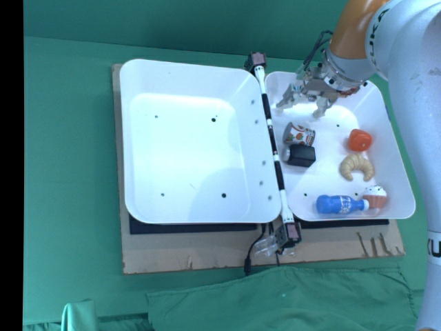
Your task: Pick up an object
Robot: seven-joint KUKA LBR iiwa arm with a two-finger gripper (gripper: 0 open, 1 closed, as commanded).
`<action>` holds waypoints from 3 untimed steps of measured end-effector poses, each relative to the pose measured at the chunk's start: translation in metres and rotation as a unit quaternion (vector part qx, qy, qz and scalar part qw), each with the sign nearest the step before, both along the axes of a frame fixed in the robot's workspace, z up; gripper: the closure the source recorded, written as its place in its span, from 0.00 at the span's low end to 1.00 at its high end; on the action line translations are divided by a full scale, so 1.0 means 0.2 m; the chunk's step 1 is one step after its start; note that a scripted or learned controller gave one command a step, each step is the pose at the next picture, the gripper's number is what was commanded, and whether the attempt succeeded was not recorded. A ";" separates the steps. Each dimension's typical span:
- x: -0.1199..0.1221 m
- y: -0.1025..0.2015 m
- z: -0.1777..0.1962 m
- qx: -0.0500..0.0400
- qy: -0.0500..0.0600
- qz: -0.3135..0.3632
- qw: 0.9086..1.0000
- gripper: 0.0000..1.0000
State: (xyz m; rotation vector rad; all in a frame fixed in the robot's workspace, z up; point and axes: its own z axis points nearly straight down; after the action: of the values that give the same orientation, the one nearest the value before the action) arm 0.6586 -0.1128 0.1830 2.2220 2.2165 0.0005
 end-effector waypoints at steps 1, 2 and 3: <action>0.01 -0.01 0.06 -0.002 -0.006 -0.001 1.000 1.00; 0.03 -0.04 0.38 0.000 -0.003 0.000 1.000 1.00; 0.02 -0.06 0.61 0.000 -0.002 0.000 1.000 1.00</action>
State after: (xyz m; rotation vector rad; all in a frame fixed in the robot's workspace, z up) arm 0.6623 -0.1248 0.3048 2.2186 2.2150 0.0043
